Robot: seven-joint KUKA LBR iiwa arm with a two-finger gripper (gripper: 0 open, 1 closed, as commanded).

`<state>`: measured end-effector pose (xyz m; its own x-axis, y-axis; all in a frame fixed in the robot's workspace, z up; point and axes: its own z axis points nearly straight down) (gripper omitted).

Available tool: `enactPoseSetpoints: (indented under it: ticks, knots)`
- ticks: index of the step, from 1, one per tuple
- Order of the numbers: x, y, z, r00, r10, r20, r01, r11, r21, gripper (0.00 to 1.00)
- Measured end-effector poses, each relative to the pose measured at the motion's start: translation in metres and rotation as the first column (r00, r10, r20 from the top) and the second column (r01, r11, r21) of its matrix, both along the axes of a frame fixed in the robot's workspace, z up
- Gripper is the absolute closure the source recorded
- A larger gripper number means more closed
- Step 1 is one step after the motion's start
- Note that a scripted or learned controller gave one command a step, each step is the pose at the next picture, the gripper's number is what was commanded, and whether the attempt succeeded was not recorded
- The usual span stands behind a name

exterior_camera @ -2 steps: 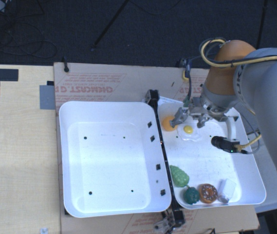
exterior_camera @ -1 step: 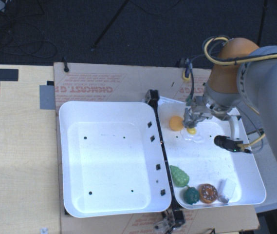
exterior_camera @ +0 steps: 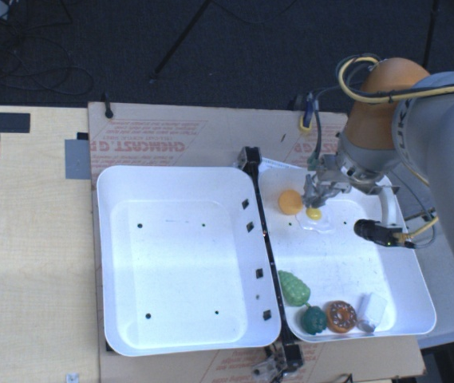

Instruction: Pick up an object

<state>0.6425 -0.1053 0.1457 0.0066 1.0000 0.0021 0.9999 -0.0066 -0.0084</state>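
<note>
Camera view, looking down at a slant on two shallow white plastic bins: the grey arm's two-finger gripper is hanging low over the upper part of the right-hand bin. A small yellow rounded object is lying at its fingertips, just beside a round orange ball; whether the jaws are closing on the yellow piece or merely touching it cannot be told. A bumpy light-green object, a dark teal ball, a brown sprinkled doughnut-shaped toy and a pale white block are resting along the bin's near edge, well apart from the gripper. To grasp well, the fingers are probably needing to straddle the yellow piece squarely, descending without nudging the orange ball, then closing fully before lifting. The left-hand bin is sitting alongside.
</note>
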Motion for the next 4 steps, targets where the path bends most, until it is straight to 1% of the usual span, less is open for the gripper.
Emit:
enactPoseSetpoints:
  ticks: [1, 2, 3, 4]
  knots:
    - [0.0, 0.0, 0.0, 1.0, 0.0, -0.001, 0.0, 1.0, 0.0, 0.0]
    - [0.0, -0.002, 0.01, 1.0, -0.003, -0.001, 0.003, 1.0, 0.0, 1.0]
    - [0.002, 0.04, 0.088, 1.0, 0.01, 0.011, -0.01, 1.0, -0.002, 1.0]
    - [0.002, 0.058, 0.163, 1.0, 0.009, 0.014, -0.009, 1.0, -0.002, 1.0]
